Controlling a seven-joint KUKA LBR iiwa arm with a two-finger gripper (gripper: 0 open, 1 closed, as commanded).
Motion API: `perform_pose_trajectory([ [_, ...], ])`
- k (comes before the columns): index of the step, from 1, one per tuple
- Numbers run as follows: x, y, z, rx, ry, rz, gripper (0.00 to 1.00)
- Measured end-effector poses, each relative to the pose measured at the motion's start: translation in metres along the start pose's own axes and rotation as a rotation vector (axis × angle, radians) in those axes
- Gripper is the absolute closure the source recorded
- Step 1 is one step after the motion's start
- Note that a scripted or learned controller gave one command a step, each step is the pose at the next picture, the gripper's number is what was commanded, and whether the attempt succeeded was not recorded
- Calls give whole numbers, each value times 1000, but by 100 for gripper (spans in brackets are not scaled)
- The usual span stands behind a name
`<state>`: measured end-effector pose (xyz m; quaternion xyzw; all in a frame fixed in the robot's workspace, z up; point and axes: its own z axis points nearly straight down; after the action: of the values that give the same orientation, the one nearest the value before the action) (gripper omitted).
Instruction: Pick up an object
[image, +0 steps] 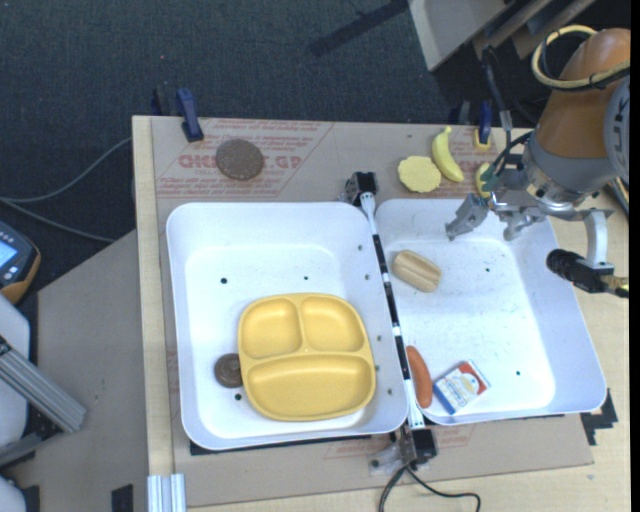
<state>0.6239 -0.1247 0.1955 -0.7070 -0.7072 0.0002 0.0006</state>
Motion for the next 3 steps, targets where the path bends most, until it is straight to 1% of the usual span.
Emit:
perform_pose_trajectory([
  [1,-6,-7,100,-4,-2,0,0],
  [2,-53,-111,112,8,0,9,0],
  [3,11,-114,111,3,3,-4,0],
])
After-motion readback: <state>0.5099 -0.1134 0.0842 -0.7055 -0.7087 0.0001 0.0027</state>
